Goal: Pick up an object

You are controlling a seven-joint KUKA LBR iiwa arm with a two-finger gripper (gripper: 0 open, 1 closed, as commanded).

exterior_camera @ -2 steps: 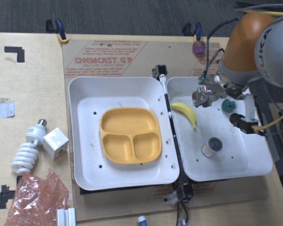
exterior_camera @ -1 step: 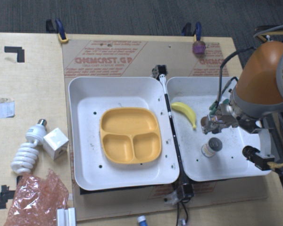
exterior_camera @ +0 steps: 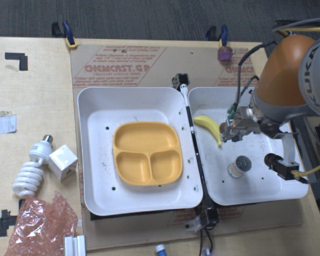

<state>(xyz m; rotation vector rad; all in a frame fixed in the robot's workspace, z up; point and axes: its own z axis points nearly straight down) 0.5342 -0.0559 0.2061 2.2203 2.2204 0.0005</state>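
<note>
My gripper (exterior_camera: 228, 134) hanging low in the right bin (exterior_camera: 266, 193), just beside the banana (exterior_camera: 208, 125), can't tell if it's pinching, small jar (exterior_camera: 239, 167) sitting near, yellow plate (exterior_camera: 148, 153) lying in the left bin (exterior_camera: 96, 159)

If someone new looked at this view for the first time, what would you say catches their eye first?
Probably the yellow divided tray, lying alone in the left bin. Next comes the grey and orange arm reaching in from the right, its gripper low over the right bin, just right of the banana. A small jar lies in front of it, and a spiral light bulb rests on the bench to the left of the bins.
</note>
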